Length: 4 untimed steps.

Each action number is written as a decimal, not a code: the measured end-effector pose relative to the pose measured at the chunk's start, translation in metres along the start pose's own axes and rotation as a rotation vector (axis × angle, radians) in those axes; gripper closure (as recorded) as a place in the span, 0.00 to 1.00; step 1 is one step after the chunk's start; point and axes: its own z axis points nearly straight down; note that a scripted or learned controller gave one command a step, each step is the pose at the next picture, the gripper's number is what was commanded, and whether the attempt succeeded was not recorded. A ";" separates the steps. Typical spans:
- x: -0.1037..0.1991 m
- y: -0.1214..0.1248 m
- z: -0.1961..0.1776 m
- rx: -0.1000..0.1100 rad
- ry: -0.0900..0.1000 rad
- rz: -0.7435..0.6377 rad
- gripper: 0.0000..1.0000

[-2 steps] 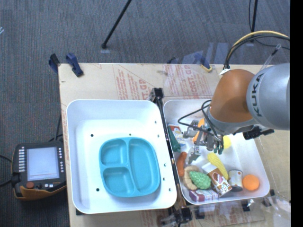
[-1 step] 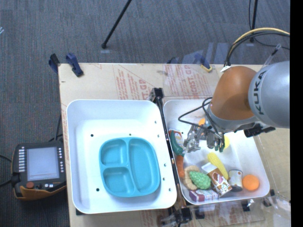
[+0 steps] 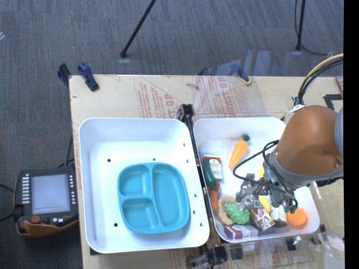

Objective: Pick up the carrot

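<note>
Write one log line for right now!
arm: over right bin | gripper: above toy pile | carrot: lying free, not picked

Looking down at a slant from above the bench (image 3: 140, 94), far enough back to take in both white bins (image 3: 92, 150), some floor beyond, and the arm (image 3: 311, 142) entering from the right.

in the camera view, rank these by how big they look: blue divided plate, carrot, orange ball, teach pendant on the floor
Largest to smallest as they appear:
1. blue divided plate
2. teach pendant, though it sits lower than the bench, so its true size is unsure
3. carrot
4. orange ball, close to the carrot and partly hidden by the arm
</note>
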 end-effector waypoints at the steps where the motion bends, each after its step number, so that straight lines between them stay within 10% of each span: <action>1: 0.000 0.001 0.001 -0.001 0.002 -0.002 0.00; 3: -0.142 -0.003 0.058 0.001 -0.004 0.338 0.00; 4: -0.144 -0.001 0.047 -0.001 -0.007 0.330 1.00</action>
